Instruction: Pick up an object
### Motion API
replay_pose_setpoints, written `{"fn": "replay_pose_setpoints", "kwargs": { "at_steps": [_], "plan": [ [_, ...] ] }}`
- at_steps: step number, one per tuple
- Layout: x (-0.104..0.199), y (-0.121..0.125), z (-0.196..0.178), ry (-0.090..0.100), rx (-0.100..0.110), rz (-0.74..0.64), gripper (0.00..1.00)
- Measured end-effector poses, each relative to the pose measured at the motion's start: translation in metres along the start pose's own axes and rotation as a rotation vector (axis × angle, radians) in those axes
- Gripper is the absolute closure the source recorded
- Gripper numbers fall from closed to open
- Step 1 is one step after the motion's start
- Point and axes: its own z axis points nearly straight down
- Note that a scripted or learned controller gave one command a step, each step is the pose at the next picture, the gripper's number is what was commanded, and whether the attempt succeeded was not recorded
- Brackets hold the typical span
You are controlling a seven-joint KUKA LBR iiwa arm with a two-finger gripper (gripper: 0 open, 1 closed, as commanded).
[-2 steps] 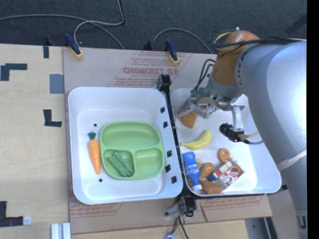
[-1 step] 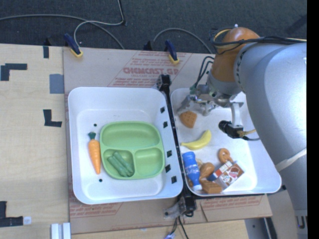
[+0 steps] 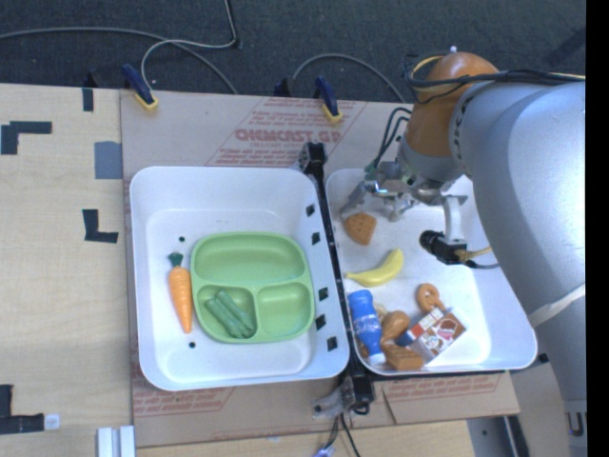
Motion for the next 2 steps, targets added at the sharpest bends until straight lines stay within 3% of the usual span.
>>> {"fn": "replay_pose_setpoints", "kwargs": {
  "at_steps": [2],
  "plan": [
    [-0.0008, -0.0064, -0.0002, 0.0, -0.001, 0.0, 0.0]
  ]
}}
